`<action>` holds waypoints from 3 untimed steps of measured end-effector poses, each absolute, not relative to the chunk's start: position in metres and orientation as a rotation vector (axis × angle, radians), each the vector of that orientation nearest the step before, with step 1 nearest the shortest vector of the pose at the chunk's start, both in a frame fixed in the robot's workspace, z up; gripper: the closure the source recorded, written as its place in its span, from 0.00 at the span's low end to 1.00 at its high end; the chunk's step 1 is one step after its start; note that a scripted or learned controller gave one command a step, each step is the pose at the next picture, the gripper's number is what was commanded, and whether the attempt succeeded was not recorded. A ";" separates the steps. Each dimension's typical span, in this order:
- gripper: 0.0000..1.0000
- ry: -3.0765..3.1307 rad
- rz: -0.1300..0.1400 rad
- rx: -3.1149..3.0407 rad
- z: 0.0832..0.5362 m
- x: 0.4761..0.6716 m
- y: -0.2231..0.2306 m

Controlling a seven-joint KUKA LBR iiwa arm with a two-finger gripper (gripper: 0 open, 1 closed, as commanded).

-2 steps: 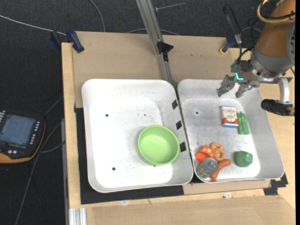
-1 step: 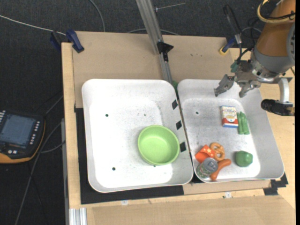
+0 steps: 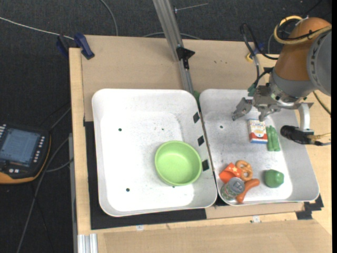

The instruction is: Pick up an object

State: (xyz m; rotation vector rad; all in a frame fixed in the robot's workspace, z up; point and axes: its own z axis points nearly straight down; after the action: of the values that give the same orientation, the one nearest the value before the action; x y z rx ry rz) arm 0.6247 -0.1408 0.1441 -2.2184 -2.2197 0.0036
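My gripper (image 3: 255,111) hangs over the back of the right bin (image 3: 226,101), its fingers spread open with nothing between them. Just in front of it lies a small white carton (image 3: 257,131) with red and blue print, and a long green piece (image 3: 273,139) rests against the carton's right side. Nearer the front of that bin are a round green object (image 3: 273,178), an orange pretzel-shaped toy (image 3: 244,168), a red-orange piece (image 3: 229,172), a grey round can (image 3: 234,186) and an orange carrot-like piece (image 3: 248,187).
The left bin (image 3: 121,141) holds a light green bowl (image 3: 178,163) near its front right. A metal pole (image 3: 171,22) slants up from between the bins at the back. A handheld control pendant (image 3: 21,152) lies off the bench to the left.
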 end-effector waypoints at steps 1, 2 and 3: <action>0.00 -2.225 -0.004 -2.224 0.098 0.626 -0.141; 1.00 -2.228 -0.008 -2.229 0.111 0.628 -0.142; 1.00 -2.224 -0.004 -2.224 0.156 0.624 -0.144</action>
State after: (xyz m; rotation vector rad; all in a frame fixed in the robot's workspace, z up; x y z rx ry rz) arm 0.6237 -0.1443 0.1557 -2.2239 -2.2241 -0.0041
